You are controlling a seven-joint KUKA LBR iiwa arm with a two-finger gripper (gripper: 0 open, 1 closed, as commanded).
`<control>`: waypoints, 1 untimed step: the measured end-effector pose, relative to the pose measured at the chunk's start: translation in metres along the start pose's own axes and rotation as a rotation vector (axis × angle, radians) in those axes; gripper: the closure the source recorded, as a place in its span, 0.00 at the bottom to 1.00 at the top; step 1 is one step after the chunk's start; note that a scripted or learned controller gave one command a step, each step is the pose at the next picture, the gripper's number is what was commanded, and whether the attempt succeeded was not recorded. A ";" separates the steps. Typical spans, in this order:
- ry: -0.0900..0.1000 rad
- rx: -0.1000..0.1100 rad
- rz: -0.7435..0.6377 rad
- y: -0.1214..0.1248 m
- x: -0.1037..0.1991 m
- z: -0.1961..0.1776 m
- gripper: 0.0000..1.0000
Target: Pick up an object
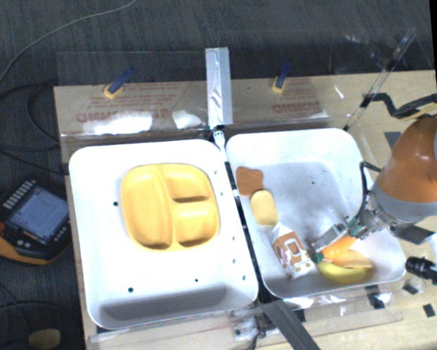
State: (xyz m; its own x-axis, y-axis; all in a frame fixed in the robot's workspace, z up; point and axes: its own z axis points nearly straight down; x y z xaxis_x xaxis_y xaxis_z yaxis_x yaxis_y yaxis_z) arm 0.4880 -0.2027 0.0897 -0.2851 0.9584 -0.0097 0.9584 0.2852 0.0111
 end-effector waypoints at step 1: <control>0.000 -0.005 0.000 0.002 0.000 -0.011 1.00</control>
State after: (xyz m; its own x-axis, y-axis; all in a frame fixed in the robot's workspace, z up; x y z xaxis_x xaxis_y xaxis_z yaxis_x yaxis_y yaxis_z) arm 0.4901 -0.2023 0.1007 -0.2848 0.9585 -0.0098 0.9584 0.2849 0.0161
